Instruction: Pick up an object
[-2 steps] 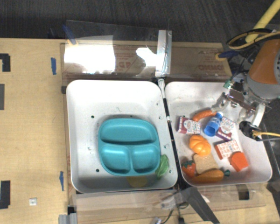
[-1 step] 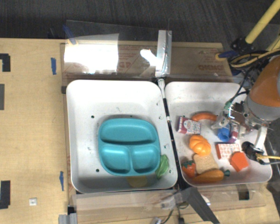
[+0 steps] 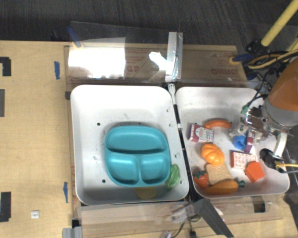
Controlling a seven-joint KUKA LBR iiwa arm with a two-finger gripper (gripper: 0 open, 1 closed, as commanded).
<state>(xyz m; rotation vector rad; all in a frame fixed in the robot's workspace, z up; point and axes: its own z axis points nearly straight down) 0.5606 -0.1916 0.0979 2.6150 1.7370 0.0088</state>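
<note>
The desk (image 3: 25, 133) carries 2 shallow white bins side by side. The left bin (image 3: 89, 103) holds a teal divided tray (image 3: 136, 155) near its front edge, with a small green piece (image 3: 174, 175) touching the tray's front right corner.

The right bin (image 3: 198, 100) holds the small things to pick from. A pink carton (image 3: 201, 133) lies near the bin's left wall, and an orange sausage-shaped piece (image 3: 217, 124) sits just behind it. An orange pumpkin (image 3: 213, 153) rests near the middle, with a slice of bread (image 3: 219, 173) just in front of it. Along the front edge lie a carrot (image 3: 223, 186) and, at its left end, a red piece (image 3: 200, 180). A second red-and-white carton (image 3: 240, 159) and an orange cube (image 3: 255, 171) sit toward the front right corner.

The arm (image 3: 285, 93) reaches in over the bin's right wall. Its claw (image 3: 244, 133) hangs low beside a small blue object (image 3: 239, 143) — whether the claw is apart or together cannot be told, and contact with the blue object is unclear.
</note>
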